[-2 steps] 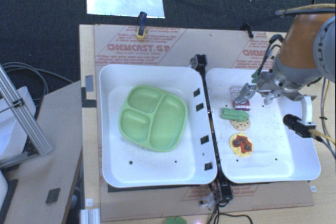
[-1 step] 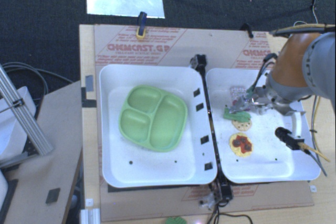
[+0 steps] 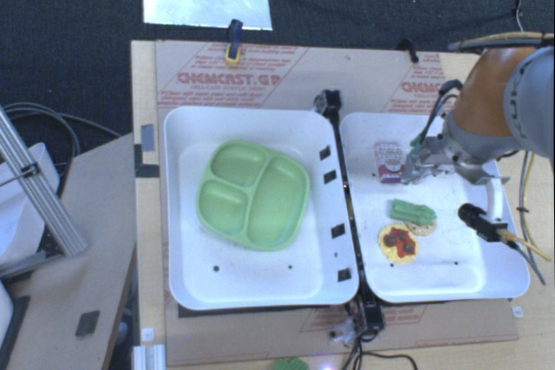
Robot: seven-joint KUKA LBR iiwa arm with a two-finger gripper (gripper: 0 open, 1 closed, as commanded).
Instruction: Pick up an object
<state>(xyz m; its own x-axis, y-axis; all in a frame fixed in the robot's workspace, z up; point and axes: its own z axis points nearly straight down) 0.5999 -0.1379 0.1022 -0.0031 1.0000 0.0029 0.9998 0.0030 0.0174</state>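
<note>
Nearest the camera, the front edge of the brown cardboard-covered table (image 3: 260, 334) is noted. On it two shallow white plastic bins are set side by side. The left bin (image 3: 186, 273) holds a pale green three-compartment plate (image 3: 253, 195). The right bin (image 3: 451, 277) holds three small things: a green ridged toy vegetable (image 3: 411, 210), a round yellow toy pizza with red topping (image 3: 398, 243) and a small white-and-red packet (image 3: 389, 160).

The claw (image 3: 414, 170) is seen low over the right bin, just beside the packet's right edge. The packet lies to its left; the vegetable, long axis left-right, lies nearer the camera. Whether the claw is spread or closed cannot be told; nothing is seen held.
</note>
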